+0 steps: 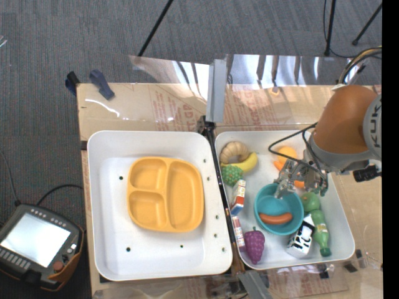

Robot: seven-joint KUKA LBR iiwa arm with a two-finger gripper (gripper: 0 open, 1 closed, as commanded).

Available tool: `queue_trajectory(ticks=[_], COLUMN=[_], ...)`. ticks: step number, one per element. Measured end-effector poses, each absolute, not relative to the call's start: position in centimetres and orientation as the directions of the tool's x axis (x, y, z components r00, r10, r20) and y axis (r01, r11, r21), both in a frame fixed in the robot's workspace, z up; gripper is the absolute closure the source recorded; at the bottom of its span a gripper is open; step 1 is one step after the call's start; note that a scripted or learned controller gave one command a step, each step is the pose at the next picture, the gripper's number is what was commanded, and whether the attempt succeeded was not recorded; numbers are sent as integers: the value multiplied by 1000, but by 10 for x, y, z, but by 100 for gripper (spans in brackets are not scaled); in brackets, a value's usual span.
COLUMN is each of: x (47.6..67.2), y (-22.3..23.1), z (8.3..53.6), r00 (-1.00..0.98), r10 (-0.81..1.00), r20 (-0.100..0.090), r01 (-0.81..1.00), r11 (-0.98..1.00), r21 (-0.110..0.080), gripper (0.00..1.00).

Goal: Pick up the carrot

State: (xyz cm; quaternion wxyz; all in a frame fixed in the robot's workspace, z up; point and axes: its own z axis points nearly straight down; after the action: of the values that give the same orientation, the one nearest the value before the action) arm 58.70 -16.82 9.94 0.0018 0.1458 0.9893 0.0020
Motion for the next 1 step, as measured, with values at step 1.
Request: queue_trajectory(ticks=[1], x=[616], y=[-167], z=[92], r00=[-790], r10=[613], r20=[-5], r01=[613], r11=[790], r21=[3], gripper=[100])
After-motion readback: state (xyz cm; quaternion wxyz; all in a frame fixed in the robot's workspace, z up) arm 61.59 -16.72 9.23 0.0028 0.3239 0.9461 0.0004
